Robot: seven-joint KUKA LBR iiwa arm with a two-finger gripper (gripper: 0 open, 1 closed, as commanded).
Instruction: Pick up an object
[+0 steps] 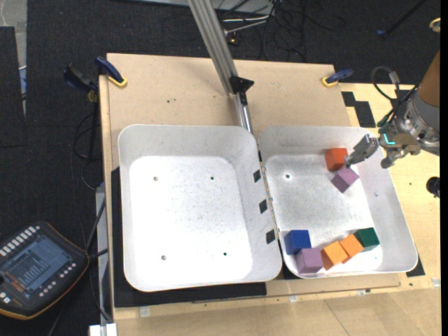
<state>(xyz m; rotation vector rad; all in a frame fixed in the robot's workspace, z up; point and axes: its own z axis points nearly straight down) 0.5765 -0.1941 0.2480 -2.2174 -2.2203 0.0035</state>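
Pincer (pixel 374 155) is hovering with fingers spread, gripping nothing, just right of the orange cube (pixel 336 159) and purple cube (pixel 345 180) lying in the right bin (pixel 400 215); grasping and lifting are remaining.

My arm (pixel 432 100) enters at the right edge of the frame — an orange band over a grey wrist. A dark cable loops beside it. My tool (pixel 376 152) carries a small teal light and two slim grey fingers (pixel 360 150) — metal, plain.
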